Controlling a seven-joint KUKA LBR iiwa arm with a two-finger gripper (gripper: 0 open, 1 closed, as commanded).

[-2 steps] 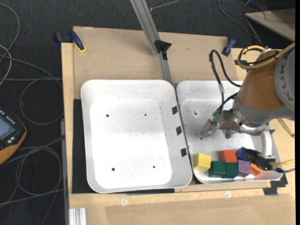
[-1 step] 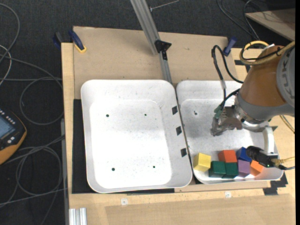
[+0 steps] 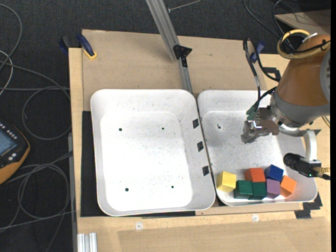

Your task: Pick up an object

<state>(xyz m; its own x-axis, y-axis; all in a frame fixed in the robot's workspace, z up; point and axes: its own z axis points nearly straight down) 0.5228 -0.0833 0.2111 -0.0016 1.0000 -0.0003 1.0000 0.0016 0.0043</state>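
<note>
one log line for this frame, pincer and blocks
pincer: above right bin, nothing seen held | blocks: clustered at near edge of right bin | left bin: beside it

Even overhead light is falling across the bench (image 3: 131,62), leaving both white bins bright, the left bin (image 3: 105,119) nearly washing out along its rim. Soft shadows are pooling under the near edges of the bins. The dark floor (image 3: 37,14) is staying dim, and the whole view is looking slightly soft and grainy
</note>
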